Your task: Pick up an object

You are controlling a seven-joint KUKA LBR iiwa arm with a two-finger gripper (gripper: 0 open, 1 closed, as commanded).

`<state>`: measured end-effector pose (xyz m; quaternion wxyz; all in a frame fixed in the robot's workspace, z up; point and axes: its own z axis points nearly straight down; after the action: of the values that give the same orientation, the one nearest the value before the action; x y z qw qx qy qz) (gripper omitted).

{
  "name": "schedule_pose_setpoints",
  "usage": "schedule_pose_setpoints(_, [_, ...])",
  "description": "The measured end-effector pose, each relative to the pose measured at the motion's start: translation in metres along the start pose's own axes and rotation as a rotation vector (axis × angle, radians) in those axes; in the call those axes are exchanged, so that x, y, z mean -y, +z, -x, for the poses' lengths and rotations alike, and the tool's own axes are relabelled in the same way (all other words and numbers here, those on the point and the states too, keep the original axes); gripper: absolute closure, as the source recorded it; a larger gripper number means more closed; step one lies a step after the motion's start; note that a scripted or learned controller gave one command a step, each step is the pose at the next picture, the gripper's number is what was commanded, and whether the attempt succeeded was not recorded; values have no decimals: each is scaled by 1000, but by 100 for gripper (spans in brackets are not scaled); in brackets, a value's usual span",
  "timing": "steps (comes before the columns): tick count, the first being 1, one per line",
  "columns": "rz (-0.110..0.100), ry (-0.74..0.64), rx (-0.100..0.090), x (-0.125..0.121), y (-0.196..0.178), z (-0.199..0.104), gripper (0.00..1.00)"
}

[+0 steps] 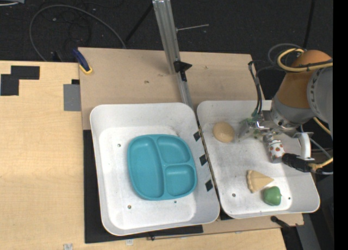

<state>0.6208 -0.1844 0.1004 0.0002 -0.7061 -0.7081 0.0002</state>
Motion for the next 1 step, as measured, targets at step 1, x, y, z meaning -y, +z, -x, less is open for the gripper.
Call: schedule_pose_setpoints(1, [-1, 0, 0, 0, -9, 1, 100])
